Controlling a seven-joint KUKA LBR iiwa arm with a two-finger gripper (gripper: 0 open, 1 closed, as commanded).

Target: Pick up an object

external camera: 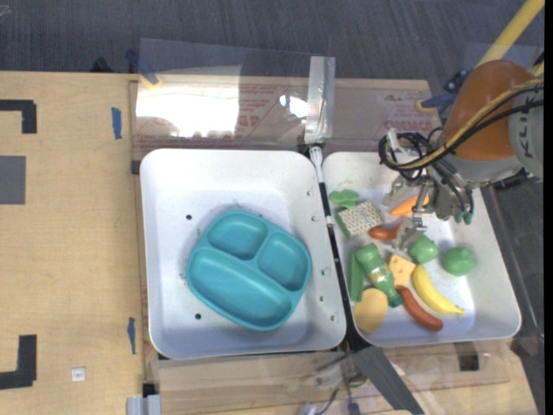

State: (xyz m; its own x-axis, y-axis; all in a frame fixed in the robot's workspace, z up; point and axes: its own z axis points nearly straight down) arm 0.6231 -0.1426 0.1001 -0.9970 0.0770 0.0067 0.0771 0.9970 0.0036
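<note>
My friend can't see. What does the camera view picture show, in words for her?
A robot arm's pincer hangs over the right white bin, which is full of toy food: a banana, green balls, a red sausage. The left white bin holds a teal divided plate.

A dark grey carpeted floor (259,7) is seen beyond the counter (60,232). The pale wooden counter is marked with black squares (24,117) and blue tape (116,121).

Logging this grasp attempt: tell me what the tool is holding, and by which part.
It cannot be told. The tool hangs low over the toy food in the right bin, near an orange piece, but cables and clutter obscure any hold.
</note>
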